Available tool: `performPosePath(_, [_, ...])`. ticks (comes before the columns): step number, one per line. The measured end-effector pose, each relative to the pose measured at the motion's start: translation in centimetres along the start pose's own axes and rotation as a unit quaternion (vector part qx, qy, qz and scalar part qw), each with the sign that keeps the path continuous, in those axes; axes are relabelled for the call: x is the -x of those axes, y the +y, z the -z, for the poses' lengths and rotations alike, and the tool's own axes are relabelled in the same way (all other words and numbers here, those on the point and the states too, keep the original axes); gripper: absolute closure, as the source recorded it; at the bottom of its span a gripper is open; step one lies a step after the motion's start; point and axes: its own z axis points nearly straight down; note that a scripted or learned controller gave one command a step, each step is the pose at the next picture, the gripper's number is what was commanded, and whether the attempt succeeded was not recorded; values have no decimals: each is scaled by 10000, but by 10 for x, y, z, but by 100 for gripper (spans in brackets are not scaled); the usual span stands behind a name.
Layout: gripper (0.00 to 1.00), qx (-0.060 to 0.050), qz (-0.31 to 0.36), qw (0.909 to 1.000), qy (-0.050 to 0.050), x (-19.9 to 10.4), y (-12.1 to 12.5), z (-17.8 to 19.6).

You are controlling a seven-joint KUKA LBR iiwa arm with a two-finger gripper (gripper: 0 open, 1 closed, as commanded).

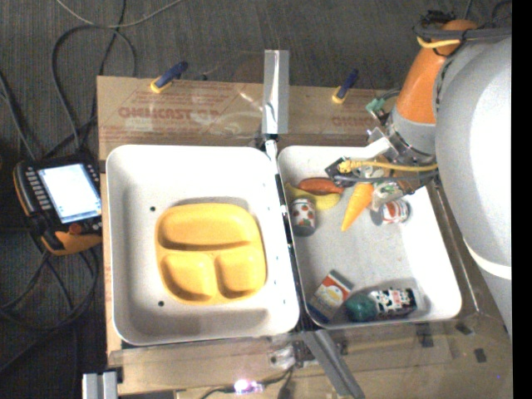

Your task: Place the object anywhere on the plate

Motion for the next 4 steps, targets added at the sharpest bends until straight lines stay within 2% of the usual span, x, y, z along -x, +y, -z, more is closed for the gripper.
performPosePath(1, [100,-22,155,9999,1,-7,-55,-41])
performPosePath(2, [100,-9,1357,9908,8,-39,-105,-40])
performPosePath(3, [100,-26,533,9986,5,-47,-113,-41])
performPosePath(4, [100,-20,812,9967,4,-42,-174,-41])
